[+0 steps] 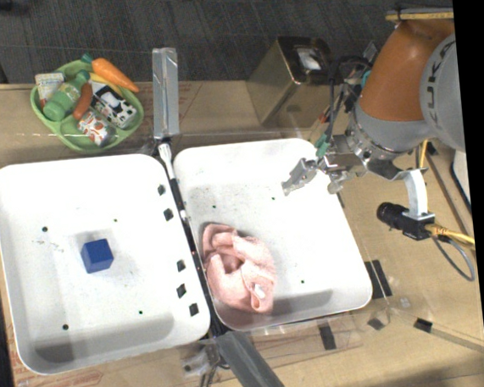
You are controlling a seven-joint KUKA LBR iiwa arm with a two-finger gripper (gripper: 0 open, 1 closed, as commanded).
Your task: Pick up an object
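Two white bins sit side by side on the bench. Left bin [26, 252]: a blue cube [97, 255] left of centre, alone on the floor. Right bin [315, 249]: a crumpled pink cloth [239, 269] against the front-left corner, close to the dividing wall. Green bowl [57, 134] of toy food, carrot [111, 72] on top, stands behind the left bin. Gripper [298, 177] hangs above the right bin's back-right area, well apart from the cloth, nothing in it; finger spacing cannot be told.
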